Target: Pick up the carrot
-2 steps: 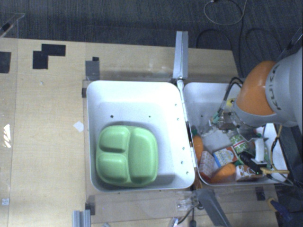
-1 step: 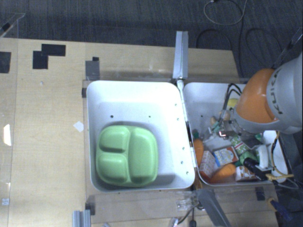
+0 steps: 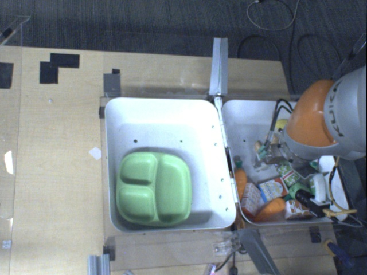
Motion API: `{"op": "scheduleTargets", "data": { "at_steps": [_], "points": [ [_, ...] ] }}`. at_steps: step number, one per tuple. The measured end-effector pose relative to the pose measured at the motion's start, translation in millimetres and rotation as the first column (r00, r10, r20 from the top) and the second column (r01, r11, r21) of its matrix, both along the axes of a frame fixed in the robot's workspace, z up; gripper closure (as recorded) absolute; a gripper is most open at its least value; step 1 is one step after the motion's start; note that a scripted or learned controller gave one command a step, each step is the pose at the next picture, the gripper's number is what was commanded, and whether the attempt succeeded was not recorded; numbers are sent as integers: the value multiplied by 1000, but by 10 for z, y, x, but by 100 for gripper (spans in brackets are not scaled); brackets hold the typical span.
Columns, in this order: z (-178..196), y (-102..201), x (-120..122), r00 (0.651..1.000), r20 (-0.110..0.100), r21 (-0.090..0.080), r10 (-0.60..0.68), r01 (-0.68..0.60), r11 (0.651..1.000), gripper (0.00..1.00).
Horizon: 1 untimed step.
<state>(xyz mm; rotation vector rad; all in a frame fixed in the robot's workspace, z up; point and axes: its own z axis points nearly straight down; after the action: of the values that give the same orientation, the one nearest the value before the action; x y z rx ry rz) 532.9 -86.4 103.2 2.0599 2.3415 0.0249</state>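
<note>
- Overhead camera view first: you see two shallow white bins side by side on the wooden tabletop (image 3: pixel 57 171), split by a metal divider bar (image 3: pixel 219 67).
- Left bin (image 3: pixel 160 113) carries a green compartment tray (image 3: pixel 153 187), lying flat toward its near left corner, three recesses facing up.
- Right bin (image 3: pixel 246 119) is cluttered along its near edge, while its far part is bare white floor.
- Carrot (image 3: pixel 272 209) lies at the near edge of the right bin, orange and roughly level, partly tucked under a small printed packet (image 3: pixel 269 188).
- A second orange item (image 3: pixel 241 182) stands just beside the dividing wall, left of the carrot; you cannot tell what it is.
- More packets and a white bottle (image 3: pixel 319 186) crowd the right bin's near right corner.
- Arm (image 3: pixel 321 119) comes in from the right, its orange band above the wrist over the right bin.
- Pincer (image 3: pixel 268 153) hangs over the middle of the right bin, beyond the carrot and apart from it.
- You cannot tell from this angle whether the pincer is spread or pressed together.
</note>
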Motion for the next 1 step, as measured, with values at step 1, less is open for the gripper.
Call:
{"op": "scheduleTargets", "data": {
  "at_steps": [1],
  "points": [
    [1, -6, 0, 1000, 0, -1, 0, 0, 1000, 0]
  ]
}}
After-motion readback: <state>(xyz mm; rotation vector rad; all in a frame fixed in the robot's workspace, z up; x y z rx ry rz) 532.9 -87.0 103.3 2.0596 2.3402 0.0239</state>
